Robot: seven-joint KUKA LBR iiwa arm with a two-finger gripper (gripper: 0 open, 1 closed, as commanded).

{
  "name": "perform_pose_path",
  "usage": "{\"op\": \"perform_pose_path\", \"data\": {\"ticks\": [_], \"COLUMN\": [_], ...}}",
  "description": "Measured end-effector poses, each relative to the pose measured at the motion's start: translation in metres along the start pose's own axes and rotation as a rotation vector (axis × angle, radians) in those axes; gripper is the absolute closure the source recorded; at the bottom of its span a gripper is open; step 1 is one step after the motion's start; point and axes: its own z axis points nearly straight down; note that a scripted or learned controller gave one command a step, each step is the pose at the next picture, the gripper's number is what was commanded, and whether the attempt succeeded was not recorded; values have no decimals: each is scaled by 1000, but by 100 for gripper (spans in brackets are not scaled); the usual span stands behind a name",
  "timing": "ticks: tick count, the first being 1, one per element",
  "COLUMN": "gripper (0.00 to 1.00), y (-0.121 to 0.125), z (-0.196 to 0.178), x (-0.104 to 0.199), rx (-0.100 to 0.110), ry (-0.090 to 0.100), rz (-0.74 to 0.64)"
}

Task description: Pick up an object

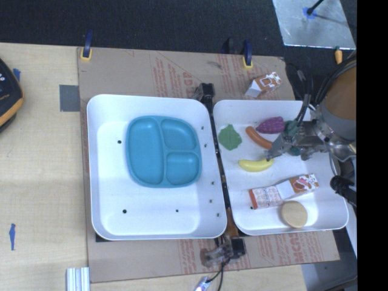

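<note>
The gripper (280, 148) hovers just above the smooth, curved yellow plastic banana (255, 165), beside the orange sausage (260, 137); its fingers' state cannot be told.

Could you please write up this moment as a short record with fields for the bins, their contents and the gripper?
Left bin: blue divided plastic plate.
Right bin: green leafy toy, orange sausage toy, purple grape bunch, yellow banana toy, red-and-white box, tan round biscuit.
Gripper: over the right bin, above the banana, holding nothing visibly.
Outside the bins: small carton on cardboard.
</note>
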Motion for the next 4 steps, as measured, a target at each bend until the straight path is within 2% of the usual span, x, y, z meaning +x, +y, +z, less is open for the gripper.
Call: {"op": "perform_pose_path", "data": {"ticks": [1,2,3,4], "gripper": [0,0,0,100], "y": [29,115,130,129], "z": [74,137,138,128], "x": [-57,-57,-39,-41], "rx": [2,1,16,23], "ry": [-1,1,0,1], "rz": [1,1,7,5]}}
